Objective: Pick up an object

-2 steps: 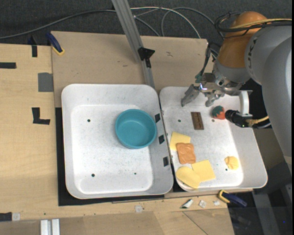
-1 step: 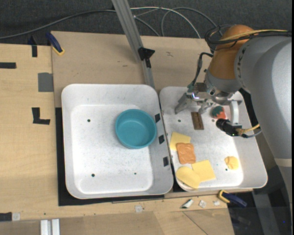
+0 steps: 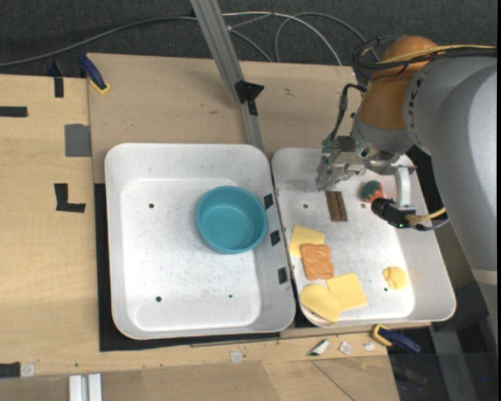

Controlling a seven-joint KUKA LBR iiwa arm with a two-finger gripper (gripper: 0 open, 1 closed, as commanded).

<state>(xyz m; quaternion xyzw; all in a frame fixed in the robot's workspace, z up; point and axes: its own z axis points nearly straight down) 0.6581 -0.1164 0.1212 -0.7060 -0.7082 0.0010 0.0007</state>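
Just below the two-finger gripper [image 3: 332, 176] lies a small brown rectangular block [image 3: 337, 206]. Farther down, flat yellow and orange pieces [image 3: 321, 262] crowd the right white bin's floor [image 3: 422, 295]; leftward lies bare floor.

I see soft, even light from above. The white bins [image 3: 192, 307] look bright, shadows are faint, and everything looks a little fuzzy.

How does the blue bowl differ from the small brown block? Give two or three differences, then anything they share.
The blue bowl is round and hollow; the brown block is a flat, narrow rectangle. The bowl is far larger than the block. The bowl sits in the left bin, while the block lies in the right bin, just below the gripper. Both rest on a bin floor, untouched.
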